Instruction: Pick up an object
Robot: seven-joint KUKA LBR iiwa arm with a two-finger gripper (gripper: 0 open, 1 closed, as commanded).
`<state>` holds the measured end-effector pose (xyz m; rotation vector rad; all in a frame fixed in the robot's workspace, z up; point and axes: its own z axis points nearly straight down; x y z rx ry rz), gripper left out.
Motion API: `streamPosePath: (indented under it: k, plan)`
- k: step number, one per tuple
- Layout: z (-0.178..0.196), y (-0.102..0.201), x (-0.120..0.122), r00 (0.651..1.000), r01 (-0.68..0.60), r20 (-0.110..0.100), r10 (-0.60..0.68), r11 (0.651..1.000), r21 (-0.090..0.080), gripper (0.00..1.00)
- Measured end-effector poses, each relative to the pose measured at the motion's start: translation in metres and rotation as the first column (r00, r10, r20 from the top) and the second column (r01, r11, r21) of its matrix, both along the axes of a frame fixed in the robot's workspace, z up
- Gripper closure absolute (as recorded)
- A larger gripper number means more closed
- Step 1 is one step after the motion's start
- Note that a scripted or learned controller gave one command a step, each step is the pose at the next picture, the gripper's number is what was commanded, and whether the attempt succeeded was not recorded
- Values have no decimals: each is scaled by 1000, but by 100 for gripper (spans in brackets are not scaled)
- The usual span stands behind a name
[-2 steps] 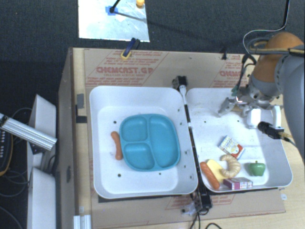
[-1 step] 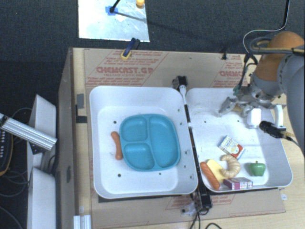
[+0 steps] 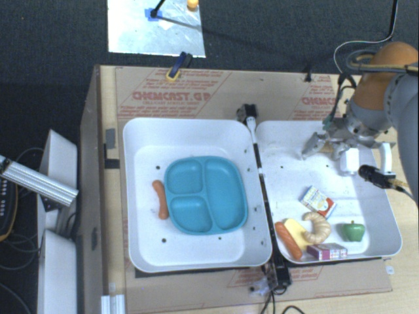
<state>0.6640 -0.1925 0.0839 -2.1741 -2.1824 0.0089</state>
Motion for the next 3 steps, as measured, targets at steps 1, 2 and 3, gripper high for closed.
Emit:
streamPosePath:
  k: [1,2,3]
  plan:
    - [15,-6,0,1000,1,14,-1,1000,-15,0]
    - [1,-12,5,999,0,50,2,999,-38,0]
    - [1,27,6,999,0,51,2,999,-39,0]
